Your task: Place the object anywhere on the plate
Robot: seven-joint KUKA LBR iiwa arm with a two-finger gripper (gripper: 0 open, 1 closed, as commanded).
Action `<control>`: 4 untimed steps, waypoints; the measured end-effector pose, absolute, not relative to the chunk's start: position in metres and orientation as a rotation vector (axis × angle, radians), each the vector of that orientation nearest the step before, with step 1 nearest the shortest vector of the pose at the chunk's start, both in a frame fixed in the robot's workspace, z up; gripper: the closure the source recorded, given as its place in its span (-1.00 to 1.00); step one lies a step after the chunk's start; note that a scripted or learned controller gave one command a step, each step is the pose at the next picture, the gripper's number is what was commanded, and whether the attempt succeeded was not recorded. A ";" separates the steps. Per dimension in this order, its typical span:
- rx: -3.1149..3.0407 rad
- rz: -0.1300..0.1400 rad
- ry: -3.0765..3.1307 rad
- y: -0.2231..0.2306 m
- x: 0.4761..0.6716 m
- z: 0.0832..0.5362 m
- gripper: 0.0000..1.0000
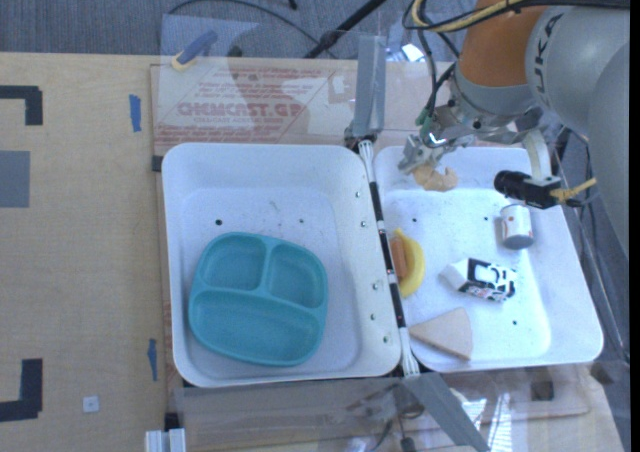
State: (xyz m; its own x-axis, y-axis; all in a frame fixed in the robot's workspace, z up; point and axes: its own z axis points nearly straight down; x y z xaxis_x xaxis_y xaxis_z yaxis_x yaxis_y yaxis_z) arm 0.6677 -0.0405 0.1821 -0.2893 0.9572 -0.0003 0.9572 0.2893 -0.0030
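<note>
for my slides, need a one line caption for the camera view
KUKA arm's gripper hovers at the right bin's far edge beside a tan object; the teal plate waits in the left bin.

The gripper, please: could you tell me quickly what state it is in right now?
Gripper: low over the right bin's far edge, just above a tan object; open or closed cannot be told.

Teal plate, white bins, perhaps a tan wedge
</note>
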 end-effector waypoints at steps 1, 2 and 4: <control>-1.486 0.003 -2.762 0.017 0.588 0.182 1.00; -1.171 0.004 -2.909 0.087 0.521 0.197 1.00; -1.112 0.005 -2.933 0.160 0.503 0.190 -1.00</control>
